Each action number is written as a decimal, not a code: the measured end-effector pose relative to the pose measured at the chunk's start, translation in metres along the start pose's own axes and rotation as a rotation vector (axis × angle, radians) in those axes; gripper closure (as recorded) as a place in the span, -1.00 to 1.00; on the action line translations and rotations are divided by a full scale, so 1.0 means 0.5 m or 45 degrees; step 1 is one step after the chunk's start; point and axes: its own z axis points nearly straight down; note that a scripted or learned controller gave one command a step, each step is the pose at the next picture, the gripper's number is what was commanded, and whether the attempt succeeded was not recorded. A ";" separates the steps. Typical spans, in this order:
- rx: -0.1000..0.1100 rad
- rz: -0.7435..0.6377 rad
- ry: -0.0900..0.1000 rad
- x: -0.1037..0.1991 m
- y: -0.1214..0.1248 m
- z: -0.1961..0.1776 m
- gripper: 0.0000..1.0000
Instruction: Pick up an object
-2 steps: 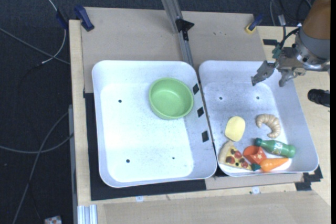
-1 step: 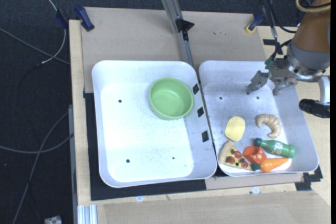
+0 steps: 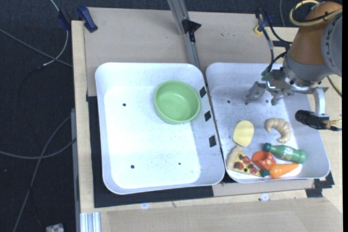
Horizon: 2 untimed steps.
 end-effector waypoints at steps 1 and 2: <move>-0.002 0.001 -0.001 0.002 -0.001 0.051 -1.00; -0.008 0.001 0.000 0.003 0.001 0.023 1.00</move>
